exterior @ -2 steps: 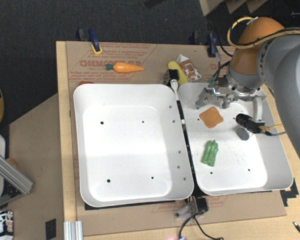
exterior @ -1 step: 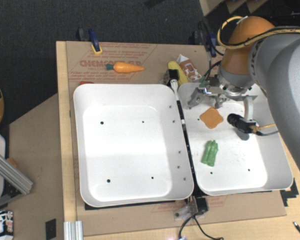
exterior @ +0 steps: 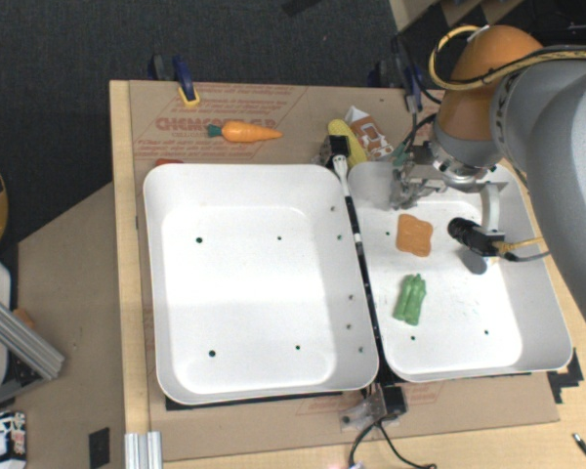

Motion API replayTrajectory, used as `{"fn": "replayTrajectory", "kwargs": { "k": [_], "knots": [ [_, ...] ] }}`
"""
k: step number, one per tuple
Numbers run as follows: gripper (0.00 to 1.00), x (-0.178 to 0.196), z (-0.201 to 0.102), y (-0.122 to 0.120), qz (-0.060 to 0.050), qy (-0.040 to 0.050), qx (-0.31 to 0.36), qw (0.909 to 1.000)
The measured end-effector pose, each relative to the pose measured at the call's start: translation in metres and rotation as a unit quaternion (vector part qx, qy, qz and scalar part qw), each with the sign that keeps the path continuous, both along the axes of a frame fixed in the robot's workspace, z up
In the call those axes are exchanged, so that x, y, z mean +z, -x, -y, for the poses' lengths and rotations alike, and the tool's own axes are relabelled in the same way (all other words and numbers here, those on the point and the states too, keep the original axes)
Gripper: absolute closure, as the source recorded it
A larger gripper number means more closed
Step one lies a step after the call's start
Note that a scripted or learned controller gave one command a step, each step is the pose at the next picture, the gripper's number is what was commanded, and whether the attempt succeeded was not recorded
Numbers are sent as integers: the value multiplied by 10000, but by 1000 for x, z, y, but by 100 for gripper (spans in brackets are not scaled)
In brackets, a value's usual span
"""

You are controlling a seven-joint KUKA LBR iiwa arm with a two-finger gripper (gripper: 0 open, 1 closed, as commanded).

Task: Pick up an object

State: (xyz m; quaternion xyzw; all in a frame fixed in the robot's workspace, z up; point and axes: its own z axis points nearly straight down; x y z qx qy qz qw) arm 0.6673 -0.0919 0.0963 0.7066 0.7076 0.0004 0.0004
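Gripper (exterior: 407, 186) hovered at right bin (exterior: 488, 345) back edge; finger state couldn't be told. Orange block (exterior: 415, 234) lay just below, green toy (exterior: 409, 299) nearer front. Block looked light, soft, probably spongy; best pinched across flat sides.

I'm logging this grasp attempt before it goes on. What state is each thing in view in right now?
Orange block: lying in the right bin, free, just below the gripper.
Green toy: lying in the right bin, untouched.
Carrot: lying on the board behind the left bin, outside both bins.
Yellow and brown items: resting at the bins' back edge.
Gripper: low over the right bin's back corner, nothing visibly between its fingers.
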Motion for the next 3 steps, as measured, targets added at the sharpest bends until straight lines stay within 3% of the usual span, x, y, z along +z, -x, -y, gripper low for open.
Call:
{"fn": "replayTrajectory", "kwargs": {
  "k": [1,2,3],
  "knots": [
    [100,-12,-1,1,-19,-1,-1,10000],
    [100,97,-63,-3,64,-10,28,10000],
    [100,154,-134,-1,43,-7,32,10000]
  ]
}}
